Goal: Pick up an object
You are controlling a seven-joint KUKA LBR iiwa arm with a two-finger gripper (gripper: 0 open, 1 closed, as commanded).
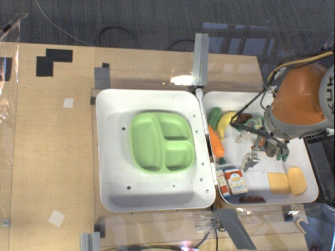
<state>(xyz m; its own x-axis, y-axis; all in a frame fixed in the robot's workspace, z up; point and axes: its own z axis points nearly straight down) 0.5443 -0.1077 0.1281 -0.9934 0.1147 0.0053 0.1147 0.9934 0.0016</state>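
The right bin (312, 191) holds several items: a green vegetable (214, 115), a yellow banana (226, 123), an orange carrot (216, 143), a red and white carton (233, 181), a dark brown piece (253, 198) near the front wall, and two yellow blocks (287, 181). My gripper (250, 160) hangs over the middle of this bin, right of the carrot and above the carton. Its metal fingers point down toward the bin floor, with nothing visible between them. The arm's orange band covers the bin's far right part.
The left bin (112, 192) carries a light green divided plate (162, 141) in its middle. A metal post (201, 56) rises behind the wall between the two bins. Cables (251, 107) run from the arm across the right bin's back.
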